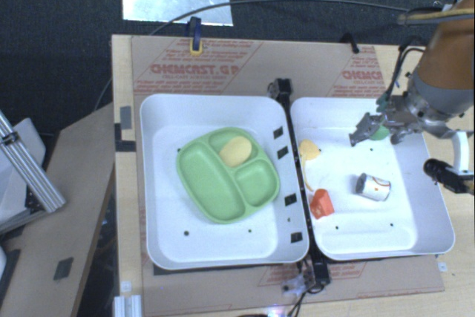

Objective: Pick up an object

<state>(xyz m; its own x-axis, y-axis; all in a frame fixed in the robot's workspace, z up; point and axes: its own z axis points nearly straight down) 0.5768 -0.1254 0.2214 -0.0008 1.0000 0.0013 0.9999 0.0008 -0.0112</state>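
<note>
My gripper (380, 128) hangs over the back of the right bin (415, 237). Its two dark fingers (362, 131) stand apart, so it is open. A small green object (379, 134) shows in the gap between them, partly hidden, and I cannot tell whether they touch it. A grey and white can (372, 187) lies on its side in the middle of that bin. A red object (320, 203) and a small yellow object (309, 151) sit by the bin's left wall.
The left bin (163, 234) holds a green divided plate (226, 174) with a yellow lump (236, 151) in its rear compartment. A black divider (293, 159) runs between the bins. The arm's grey body (445, 78) looms over the right bin's far right corner.
</note>
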